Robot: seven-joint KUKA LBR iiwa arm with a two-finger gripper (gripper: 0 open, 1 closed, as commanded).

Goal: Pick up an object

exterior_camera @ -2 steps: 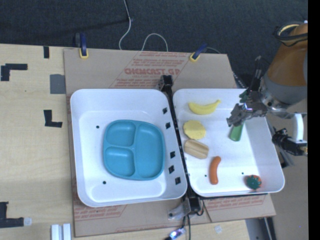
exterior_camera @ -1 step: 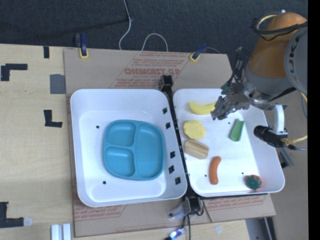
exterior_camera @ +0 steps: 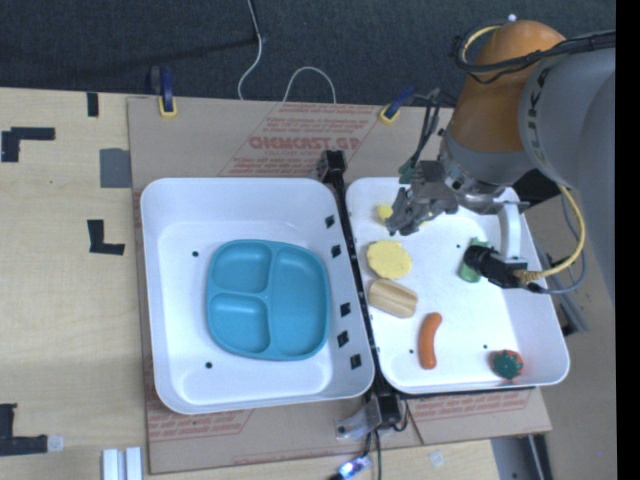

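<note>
White plastic is what you see most of: two shallow bins side by side on a cardboard sheet (exterior_camera: 300, 138) that lies on the wooden bench (exterior_camera: 60, 268). Your left bin (exterior_camera: 170, 208) holds a blue divided plate (exterior_camera: 268, 300), lying flat near the middle with its three compartments facing up.

Your right bin (exterior_camera: 540, 338) holds the loose pieces. A round yellow disc (exterior_camera: 389, 259) lies near the bin's left wall, and just below it, close but seemingly apart, is a tan bread roll (exterior_camera: 391, 298). Further down and to the right you have an orange-red sausage (exterior_camera: 430, 340), lying roughly upright in the view. In the lower right corner sits a small green and red piece (exterior_camera: 506, 363), too small to name. Near the upper left of that bin a small yellow piece (exterior_camera: 384, 212) peeks out just beside the gripper.

The grey arm (exterior_camera: 560, 98) comes in from the right, with its orange band (exterior_camera: 500, 78) above the wrist. Your gripper (exterior_camera: 405, 220) hangs over the upper left part of the right bin, its dark fingers pointing down and left towards the small yellow piece. You cannot tell from this angle whether the claw is released or clenched, and nothing is clearly seen between its fingers. A black and green fitting (exterior_camera: 482, 264) hangs off the wrist over the bin's right half, with a yellow cable (exterior_camera: 572, 238) looping beside it.
</note>
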